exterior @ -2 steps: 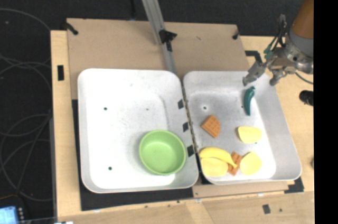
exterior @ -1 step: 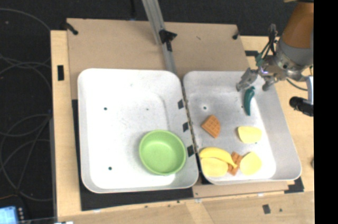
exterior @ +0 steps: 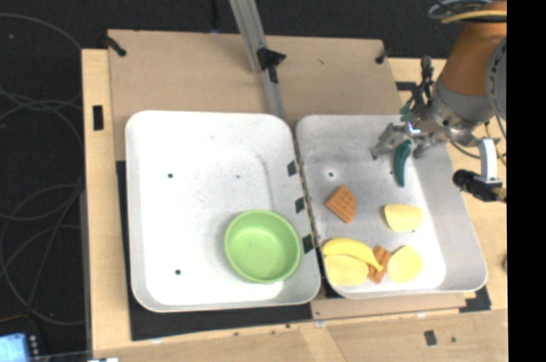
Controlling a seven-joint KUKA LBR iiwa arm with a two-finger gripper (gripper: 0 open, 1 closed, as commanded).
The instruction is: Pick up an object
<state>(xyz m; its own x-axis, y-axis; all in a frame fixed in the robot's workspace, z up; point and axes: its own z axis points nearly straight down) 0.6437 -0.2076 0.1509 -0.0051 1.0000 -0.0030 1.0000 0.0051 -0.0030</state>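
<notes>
My gripper (exterior: 397, 142) hangs over the far right part of the right bin (exterior: 358, 148). A slim teal object (exterior: 398, 166) lies or hangs directly below it, its upper end touching the gripper's tip. Whether the teal object is held I cannot make out. Further forward in the same bin are an orange waffle-textured piece (exterior: 341, 204), a pale yellow piece (exterior: 403, 217), a yellow banana-like piece (exterior: 345, 258), a small orange piece (exterior: 380, 258) and another yellow piece (exterior: 406, 264).
A green bowl (exterior: 263, 245) sits in the near right corner of the left bin (exterior: 188, 164). A slanted metal post (exterior: 247, 19) rises behind the bins. The arm's orange band (exterior: 474, 57) is at the right edge.
</notes>
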